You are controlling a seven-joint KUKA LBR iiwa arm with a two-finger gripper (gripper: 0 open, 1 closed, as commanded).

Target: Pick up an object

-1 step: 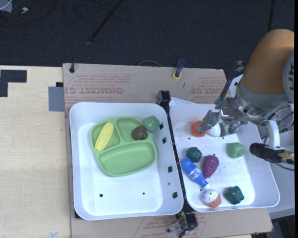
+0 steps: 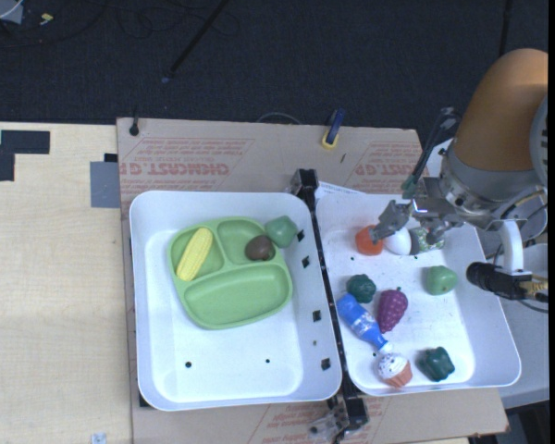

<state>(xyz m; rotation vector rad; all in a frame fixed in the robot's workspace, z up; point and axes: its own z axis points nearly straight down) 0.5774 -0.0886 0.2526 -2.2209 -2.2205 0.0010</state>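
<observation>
1. The claw (image 2: 400, 227) hangs low over the right bin (image 2: 499, 340), at its far side, fingers spread wide with nothing between them.
2. Just beneath it lie an orange toy (image 2: 367, 241) and a white egg (image 2: 400, 242), touching each other.
3. Nearer the camera than the claw: a purple grape bunch (image 2: 391, 308), a blue bottle (image 2: 359, 320) and a dark green piece (image 2: 361, 287).
4. Well to the claw's left — in the other bin — a green tray (image 2: 231, 294) holds a yellow corn cob (image 2: 193, 252).

Even, bright overhead light — soft shadows, mild glare on the white bins (image 2: 166, 377) — slightly soft focus.
</observation>
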